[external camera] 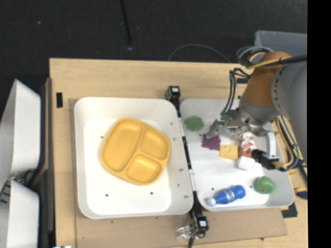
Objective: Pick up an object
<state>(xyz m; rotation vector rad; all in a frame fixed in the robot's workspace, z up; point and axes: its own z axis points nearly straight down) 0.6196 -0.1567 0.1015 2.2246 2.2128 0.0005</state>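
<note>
The right bin (pixel 207 177) holds several small objects. A green round piece (pixel 194 122) lies at its far left, with a purple lump (pixel 210 143) nearer the middle. Beside the purple lump sit a yellow block (pixel 228 151), a red-and-white item (pixel 247 144) and a white cube (pixel 244 163). A green apple (pixel 265 185) and a blue bottle (pixel 228 195) lie along the near edge. My gripper (pixel 227 124) hangs low over the far middle of this bin, just above and right of the purple lump. The wrist hides how its jaws stand.
The left bin (pixel 88 190) carries a yellow divided plate (pixel 135 150). The grey arm with its orange band (pixel 261 84) and cables covers the right bin's far right corner. Black clamps (pixel 172 92) sit between the bins.
</note>
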